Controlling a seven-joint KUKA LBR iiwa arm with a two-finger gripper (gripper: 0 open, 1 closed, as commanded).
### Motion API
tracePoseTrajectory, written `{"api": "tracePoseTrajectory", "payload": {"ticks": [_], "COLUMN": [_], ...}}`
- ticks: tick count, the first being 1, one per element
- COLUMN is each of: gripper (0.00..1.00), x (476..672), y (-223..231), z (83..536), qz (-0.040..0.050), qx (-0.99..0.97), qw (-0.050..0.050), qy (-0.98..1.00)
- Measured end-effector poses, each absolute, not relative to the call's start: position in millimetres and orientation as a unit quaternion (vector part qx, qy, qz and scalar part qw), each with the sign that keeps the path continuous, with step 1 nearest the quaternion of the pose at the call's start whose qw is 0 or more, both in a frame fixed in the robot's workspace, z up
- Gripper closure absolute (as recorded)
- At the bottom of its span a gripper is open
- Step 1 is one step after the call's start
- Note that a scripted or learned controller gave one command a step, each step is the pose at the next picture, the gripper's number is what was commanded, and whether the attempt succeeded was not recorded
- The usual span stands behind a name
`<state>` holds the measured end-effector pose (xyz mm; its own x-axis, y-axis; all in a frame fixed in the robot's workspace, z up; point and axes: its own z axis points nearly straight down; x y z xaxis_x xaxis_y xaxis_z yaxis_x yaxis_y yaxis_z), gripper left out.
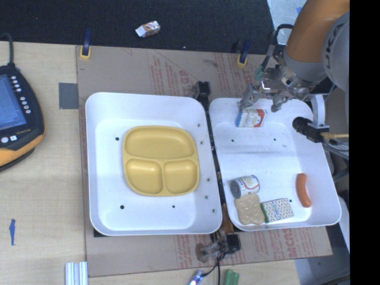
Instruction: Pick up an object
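The claw (261, 104) is seen spread open just above a small carton (251, 119) at the right bin's (314, 159) far edge; the carton's top is partly hidden by it.

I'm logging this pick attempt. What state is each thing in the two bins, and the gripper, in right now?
gripper: open, fingers straddling the small carton, nothing lifted
small carton: lying at the right bin's far edge
yellow tray: flat in the left bin, compartments up
can: on its side
sausage: lying flat
cracker: flat
green packet: flat beside the cracker
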<state>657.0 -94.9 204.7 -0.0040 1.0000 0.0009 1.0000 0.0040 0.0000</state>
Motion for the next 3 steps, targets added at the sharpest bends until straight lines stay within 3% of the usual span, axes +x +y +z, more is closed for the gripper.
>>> {"api": "tracePoseTrajectory", "payload": {"ticks": [1,2,3], "gripper": [0.00,1.00,0.00], "x": [655.8,656.5,656.4], "y": [-98.9,-99.4,-99.3], "z": [143.8,155.3,155.1], "qz": [0.0019,0.0016,0.0018], "qx": [-0.706,-0.705,-0.705], "qw": [0.001,0.001,0.001], "qy": [-0.708,-0.709,-0.709]}}
